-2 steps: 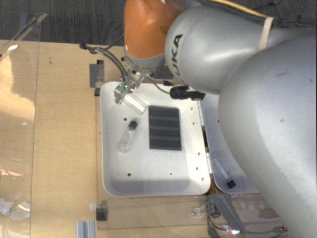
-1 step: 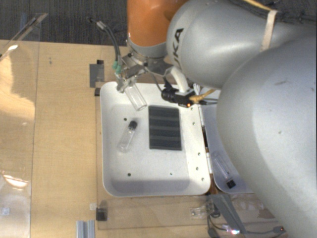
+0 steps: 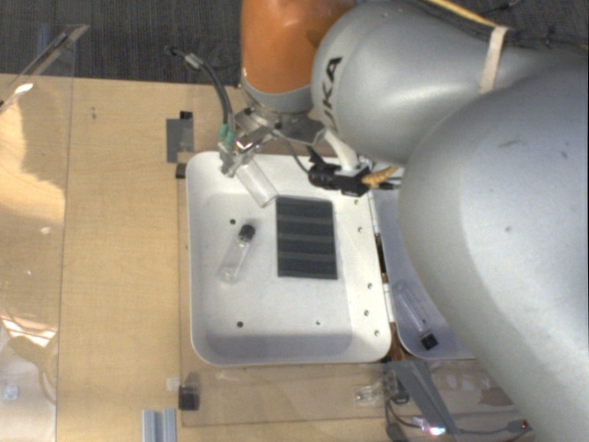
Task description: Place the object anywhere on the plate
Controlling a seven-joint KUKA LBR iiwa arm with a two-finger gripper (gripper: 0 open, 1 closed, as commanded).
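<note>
Reaching in from the right, the grey arm (image 3: pixel 479 155) with its orange band (image 3: pixel 276 30) covers most of the right bin (image 3: pixel 409 316) and ends over the far left corner of the left bin (image 3: pixel 276 339). The hand (image 3: pixel 241 159) sits at that corner, just inside the bin's rim, and a clear tube-like piece (image 3: pixel 258 184) slants from it toward the bin's middle; whether this is a finger or a held item cannot be told, so the state of the hand cannot be determined. A dark ribbed rectangular plate (image 3: pixel 306 237) lies flat near the centre of the left bin, its near-left corner just beside the clear piece. A small clear vial with a dark cap (image 3: pixel 236 251) lies on its side on the bin floor, left of the plate, apart from it and apart from the hand. The bins rest on a light wooden desk (image 3: pixel 101 247). A small black item (image 3: pixel 429 342) lies at the near part of the right bin.
</note>
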